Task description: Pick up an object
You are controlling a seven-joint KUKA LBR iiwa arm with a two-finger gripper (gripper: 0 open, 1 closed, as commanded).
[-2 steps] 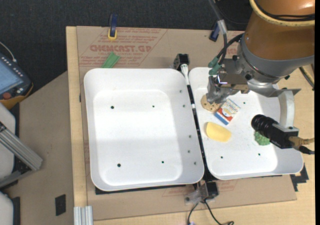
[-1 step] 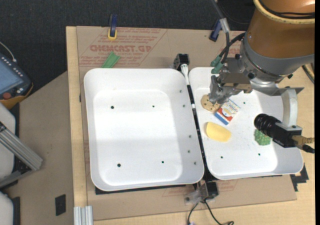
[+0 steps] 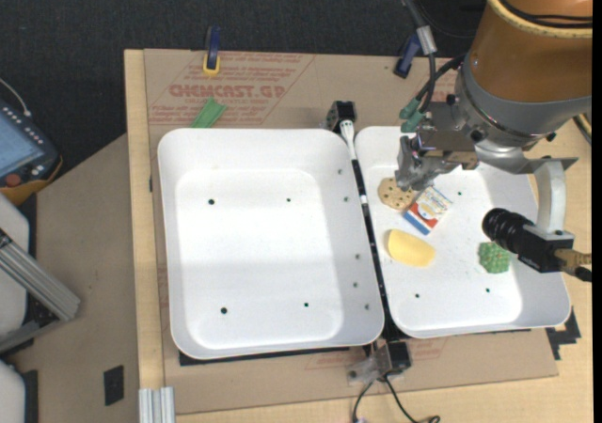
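The pincer hangs low over the rear left part of the right bin, just above two of the things lying there. From this slanted view I cannot tell whether it is wide or narrow, and nothing can be seen gripped in it.

A round tan cracker dotted with holes lies right beneath the pincer, close to the bin's left wall. Touching or just beside it lies a small white packet with red and blue markings, set at a tilt. In front of these two is a yellow lemon-shaped piece, apart from them. A knobbly green lump, like a broccoli floret, sits well over toward the bin's right side.

The left bin stands side by side with the right one, their rims meeting. Both rest on a brown cardboard sheet with red print, which lies on the desk. A blue and yellow clamp grips the sheet's far edge.
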